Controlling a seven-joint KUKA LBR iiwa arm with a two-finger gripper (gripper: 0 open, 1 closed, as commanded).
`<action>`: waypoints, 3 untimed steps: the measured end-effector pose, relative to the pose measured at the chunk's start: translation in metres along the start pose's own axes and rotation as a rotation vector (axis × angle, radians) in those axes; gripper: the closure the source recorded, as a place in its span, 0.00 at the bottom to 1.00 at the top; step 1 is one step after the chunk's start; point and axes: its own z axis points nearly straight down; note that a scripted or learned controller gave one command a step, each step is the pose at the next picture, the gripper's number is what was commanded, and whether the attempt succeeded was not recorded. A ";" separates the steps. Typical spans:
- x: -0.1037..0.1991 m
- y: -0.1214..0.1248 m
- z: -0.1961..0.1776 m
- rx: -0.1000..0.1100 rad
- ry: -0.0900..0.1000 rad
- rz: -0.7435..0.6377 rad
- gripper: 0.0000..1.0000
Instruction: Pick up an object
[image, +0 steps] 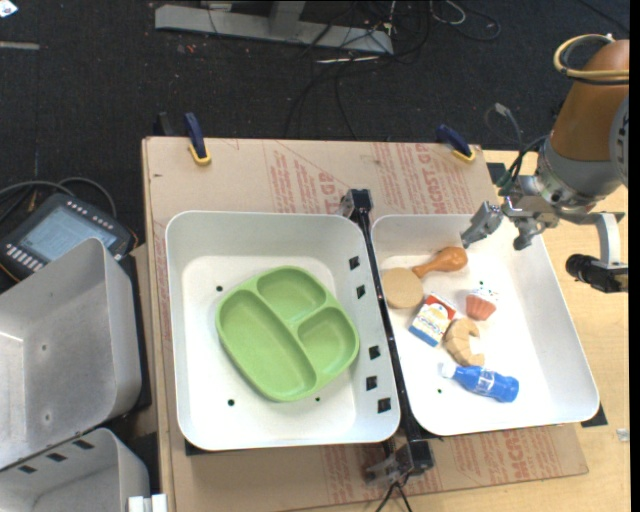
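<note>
Six toy things lie close together in the right bin (560, 330). A tan chicken leg (443, 262) lies near the top. A round tan cookie (402, 288) sits just left of it. A small cupcake (483, 302) is to the right. A little box (432, 320) touches a bagel piece (464, 342). A blue bottle (483, 381) lies on its side at the bottom.

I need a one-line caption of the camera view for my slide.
Open gripper hovering above the right bin near a toy drumstick; a green divided plate lies in the left bin.
</note>
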 end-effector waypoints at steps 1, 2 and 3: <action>0.001 0.003 -0.010 -0.014 -0.002 -0.003 0.00; -0.009 0.003 0.045 -0.013 -0.002 0.000 0.00; -0.003 0.002 0.108 -0.010 -0.001 -0.005 0.00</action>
